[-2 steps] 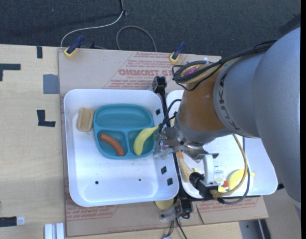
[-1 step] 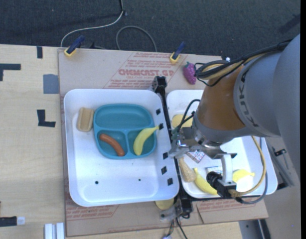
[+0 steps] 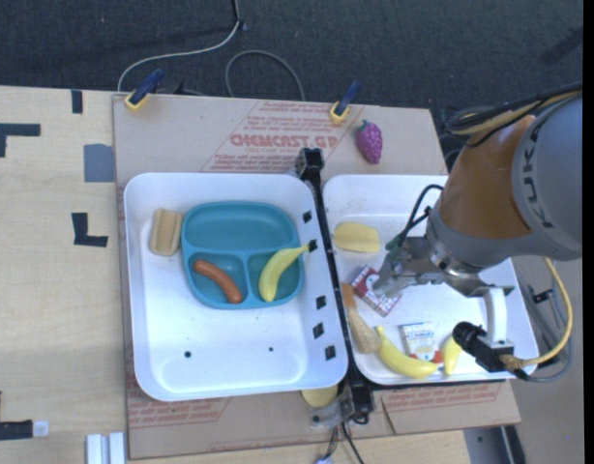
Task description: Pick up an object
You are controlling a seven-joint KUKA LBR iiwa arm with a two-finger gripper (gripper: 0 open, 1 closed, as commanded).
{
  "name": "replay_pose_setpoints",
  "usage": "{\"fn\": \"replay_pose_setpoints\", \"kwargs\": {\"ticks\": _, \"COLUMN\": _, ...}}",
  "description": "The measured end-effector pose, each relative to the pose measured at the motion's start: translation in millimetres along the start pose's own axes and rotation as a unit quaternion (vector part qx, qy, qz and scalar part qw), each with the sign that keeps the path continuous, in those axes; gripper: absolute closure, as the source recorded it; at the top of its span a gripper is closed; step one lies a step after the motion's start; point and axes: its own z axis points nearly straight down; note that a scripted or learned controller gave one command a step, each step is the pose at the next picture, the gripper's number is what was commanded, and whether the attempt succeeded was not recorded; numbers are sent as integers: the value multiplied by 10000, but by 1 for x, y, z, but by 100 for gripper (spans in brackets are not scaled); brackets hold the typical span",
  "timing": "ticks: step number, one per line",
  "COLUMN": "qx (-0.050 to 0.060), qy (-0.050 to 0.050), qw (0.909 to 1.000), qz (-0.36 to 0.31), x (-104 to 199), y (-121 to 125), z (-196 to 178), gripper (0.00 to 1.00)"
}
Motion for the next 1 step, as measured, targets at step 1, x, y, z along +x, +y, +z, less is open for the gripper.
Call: {"fn": "replay_pose_setpoints", "kwargs": {"ticks": 1, "qx": 6, "qy": 10, "qw": 10000, "qz": -26, "x": 4, "y": 0, "z": 1, "gripper": 0}}
